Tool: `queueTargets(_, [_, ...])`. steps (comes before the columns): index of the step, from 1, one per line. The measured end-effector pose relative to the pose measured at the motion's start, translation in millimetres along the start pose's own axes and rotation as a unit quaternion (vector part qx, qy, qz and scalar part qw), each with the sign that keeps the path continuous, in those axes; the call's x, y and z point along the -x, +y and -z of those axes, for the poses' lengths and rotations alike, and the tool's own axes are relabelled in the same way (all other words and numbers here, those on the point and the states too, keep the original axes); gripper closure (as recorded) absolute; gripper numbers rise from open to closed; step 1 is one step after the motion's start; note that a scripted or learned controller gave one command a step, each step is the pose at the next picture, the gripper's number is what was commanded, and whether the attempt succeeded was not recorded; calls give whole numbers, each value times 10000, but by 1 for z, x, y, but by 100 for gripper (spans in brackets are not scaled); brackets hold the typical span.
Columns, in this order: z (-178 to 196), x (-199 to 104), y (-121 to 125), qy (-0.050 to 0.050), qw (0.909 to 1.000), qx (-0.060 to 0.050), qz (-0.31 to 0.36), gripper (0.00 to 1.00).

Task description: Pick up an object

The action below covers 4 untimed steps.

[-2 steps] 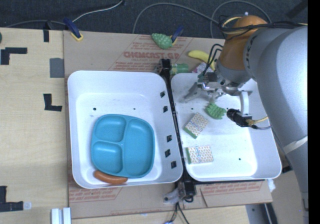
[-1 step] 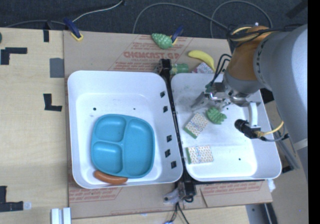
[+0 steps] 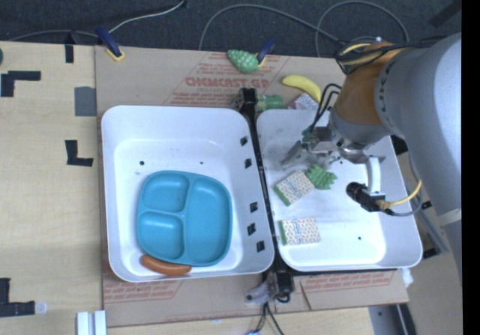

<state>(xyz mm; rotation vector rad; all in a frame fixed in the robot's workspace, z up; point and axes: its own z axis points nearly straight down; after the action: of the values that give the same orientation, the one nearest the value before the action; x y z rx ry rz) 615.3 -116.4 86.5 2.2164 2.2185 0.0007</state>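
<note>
From above, the two-finger gripper (image 3: 306,151) hangs low in the right white bin (image 3: 390,251); whether it's spread or closed, I can't tell. The small green knobbly soft toy (image 3: 322,176) lies just beside it, toward the bin's near edge. It looks light and squashy, best pinched across its middle.

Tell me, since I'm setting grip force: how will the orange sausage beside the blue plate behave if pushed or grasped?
The orange sausage looks round and smooth, so it would likely roll or slip sideways. It lies wedged between the blue plate and the left bin's wall, so that may limit finger room. It is probably light.
</note>
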Motion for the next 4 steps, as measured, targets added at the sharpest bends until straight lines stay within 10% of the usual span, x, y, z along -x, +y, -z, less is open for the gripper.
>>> queueTargets(1, [-1, -15, 54, 14, 10000, -9, 5, 0])
queueTargets(2, [0, -11, 1, 10, 10000, -12, -2, 0])
queueTargets(3, [10, -11, 2, 1, 10000, -4, -3, 100])
queueTargets(4, [9, -11, 1, 2, 10000, -5, -3, 0])
